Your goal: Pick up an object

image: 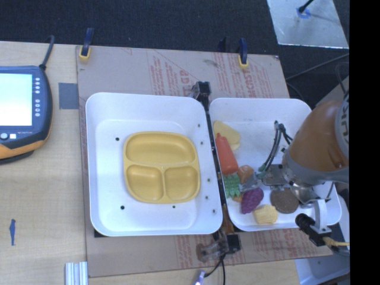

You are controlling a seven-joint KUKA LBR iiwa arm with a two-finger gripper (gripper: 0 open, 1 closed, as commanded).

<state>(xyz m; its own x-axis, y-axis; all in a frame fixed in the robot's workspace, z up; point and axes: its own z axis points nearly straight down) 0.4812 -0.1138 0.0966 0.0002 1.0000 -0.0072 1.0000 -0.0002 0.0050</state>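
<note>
Red lettering is printed on the brown cardboard sheet [178, 70] under the bins, but it is too faint and skewed to read. The handheld control pendant [21, 113] at the table's [41, 218] left edge has a blank white screen and a column of small buttons, with no legible label. Blue-and-yellow clamps [86, 45] pin the cardboard along its far edge.

The arm [320, 144] comes in from the right, its orange band bulking over the right bin's [261, 108] right half, with the grey wrist below it angled down toward the bin floor. The jaws [284, 190] sit low over the pile near the front of that bin; whether they are spread or closed I cannot tell, since the wrist hides them.

The objects to pick lie in the right bin: an orange carrot [225, 151] along the left wall, a pale yellow piece [228, 132] beside it, a green leafy piece [231, 186], a purple item [252, 199], a brown round item [285, 202] just below the wrist, and a yellow chunk [265, 215] near the front.

The left bin [101, 159] holds a yellow three-compartment tray [161, 166].
</note>
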